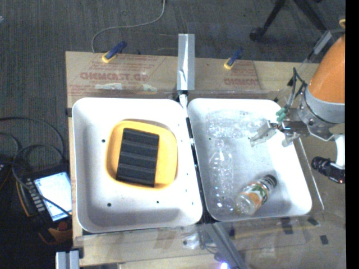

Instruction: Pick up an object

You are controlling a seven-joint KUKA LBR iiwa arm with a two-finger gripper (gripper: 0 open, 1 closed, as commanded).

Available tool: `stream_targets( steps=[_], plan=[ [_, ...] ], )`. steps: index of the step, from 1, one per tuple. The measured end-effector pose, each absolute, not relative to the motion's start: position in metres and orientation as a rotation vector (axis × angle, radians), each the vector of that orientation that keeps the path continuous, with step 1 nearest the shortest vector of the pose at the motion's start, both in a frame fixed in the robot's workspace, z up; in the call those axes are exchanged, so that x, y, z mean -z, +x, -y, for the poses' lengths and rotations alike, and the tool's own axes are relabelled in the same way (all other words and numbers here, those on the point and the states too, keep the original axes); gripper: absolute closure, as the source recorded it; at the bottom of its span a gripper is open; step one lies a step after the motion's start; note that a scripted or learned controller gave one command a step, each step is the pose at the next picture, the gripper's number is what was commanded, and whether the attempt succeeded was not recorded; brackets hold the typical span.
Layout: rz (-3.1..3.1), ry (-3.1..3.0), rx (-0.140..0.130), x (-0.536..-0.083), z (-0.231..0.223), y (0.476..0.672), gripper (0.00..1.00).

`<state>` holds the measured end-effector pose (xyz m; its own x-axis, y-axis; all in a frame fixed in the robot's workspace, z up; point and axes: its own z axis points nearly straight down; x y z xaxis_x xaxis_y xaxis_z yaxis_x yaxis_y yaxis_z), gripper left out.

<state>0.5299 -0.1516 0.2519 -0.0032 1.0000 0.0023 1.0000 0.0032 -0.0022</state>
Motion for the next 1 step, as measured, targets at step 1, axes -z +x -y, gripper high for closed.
stream_targets(
  steps=[1],
  plan=[
    [2.242, -2.196, 0.002, -0.1006, 0.1701, 0.4937, 0.0]
  ],
)
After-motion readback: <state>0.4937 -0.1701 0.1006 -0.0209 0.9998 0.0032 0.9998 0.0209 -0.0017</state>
